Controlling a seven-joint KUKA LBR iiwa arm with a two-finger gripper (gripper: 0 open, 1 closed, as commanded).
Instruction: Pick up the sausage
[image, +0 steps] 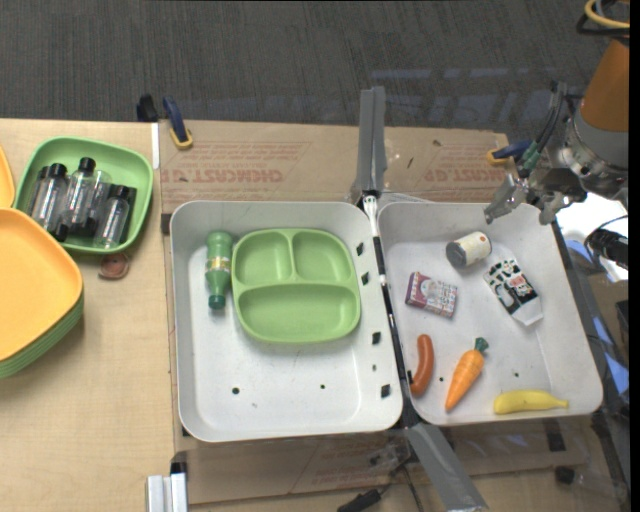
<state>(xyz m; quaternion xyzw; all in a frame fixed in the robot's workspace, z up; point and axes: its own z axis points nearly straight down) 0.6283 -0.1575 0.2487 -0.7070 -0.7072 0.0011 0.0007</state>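
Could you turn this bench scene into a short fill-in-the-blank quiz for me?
1. The sausage lies in the ____ bin.
2. The toy right beside the sausage is a ____.
3. The green plate has ____ compartments.
4. The yellow thing near the right bin's front edge is a ____.

Missing words: right; carrot; three; banana.

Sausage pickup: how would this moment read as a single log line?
step: approach | gripper: above right white bin's far rim, holding nothing | reddish-brown sausage: untouched, near bin's front-left, beside orange toy carrot
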